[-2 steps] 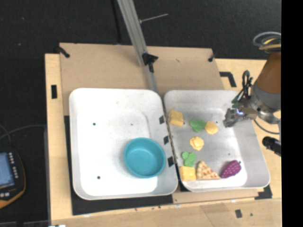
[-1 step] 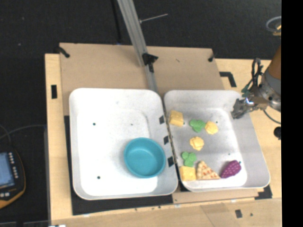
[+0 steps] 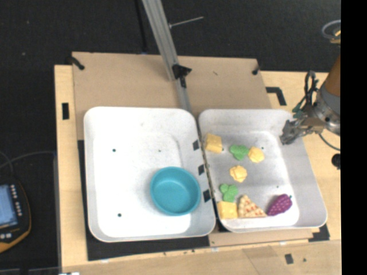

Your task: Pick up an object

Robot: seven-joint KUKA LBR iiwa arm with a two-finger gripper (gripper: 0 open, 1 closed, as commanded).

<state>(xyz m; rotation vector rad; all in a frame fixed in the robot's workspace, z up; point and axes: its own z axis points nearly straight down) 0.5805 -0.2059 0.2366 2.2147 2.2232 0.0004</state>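
Bench (image 3: 143,79), arm (image 3: 330,96) cropped, jaws blurred

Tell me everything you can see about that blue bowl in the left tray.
The blue bowl is round and teal-blue, smooth like plastic, with a lighter rim and a deeper-toned inside that holds nothing. It stands upright, mouth up, on the floor of the left white bin, toward that bin's near right corner, close to the wall shared with the neighbouring bin. Only the bin floor touches it. The toy foods lie apart from it in the other bin, and the robot's hand is far off, at that bin's far right rim.
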